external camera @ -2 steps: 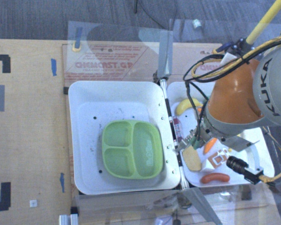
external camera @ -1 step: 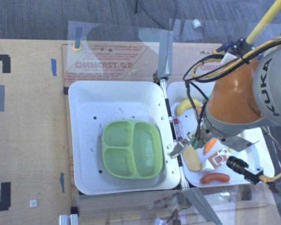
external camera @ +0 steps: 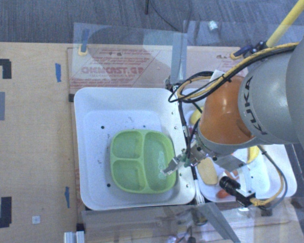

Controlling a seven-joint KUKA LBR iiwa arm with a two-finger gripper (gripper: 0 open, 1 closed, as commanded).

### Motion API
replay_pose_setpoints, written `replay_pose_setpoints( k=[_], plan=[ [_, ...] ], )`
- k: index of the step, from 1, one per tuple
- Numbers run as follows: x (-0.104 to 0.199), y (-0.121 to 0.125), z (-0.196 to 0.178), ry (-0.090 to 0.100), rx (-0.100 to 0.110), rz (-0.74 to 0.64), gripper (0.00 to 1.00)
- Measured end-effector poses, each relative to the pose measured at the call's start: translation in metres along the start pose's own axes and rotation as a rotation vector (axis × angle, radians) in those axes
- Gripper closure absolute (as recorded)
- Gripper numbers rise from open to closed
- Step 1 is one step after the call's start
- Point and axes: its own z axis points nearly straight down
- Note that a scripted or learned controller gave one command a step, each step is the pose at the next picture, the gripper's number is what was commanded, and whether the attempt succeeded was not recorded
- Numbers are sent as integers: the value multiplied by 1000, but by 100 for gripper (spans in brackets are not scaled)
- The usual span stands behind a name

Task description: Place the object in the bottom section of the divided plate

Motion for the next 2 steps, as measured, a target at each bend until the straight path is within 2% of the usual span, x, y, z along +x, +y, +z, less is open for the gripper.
replay_pose_setpoints(
  k=[1, 2],
  plan=[
    [-21, -6, -13, -35, -4, 30, 100],
    [-44, -29, -36, 20, 3, -76, 100]
  ],
)
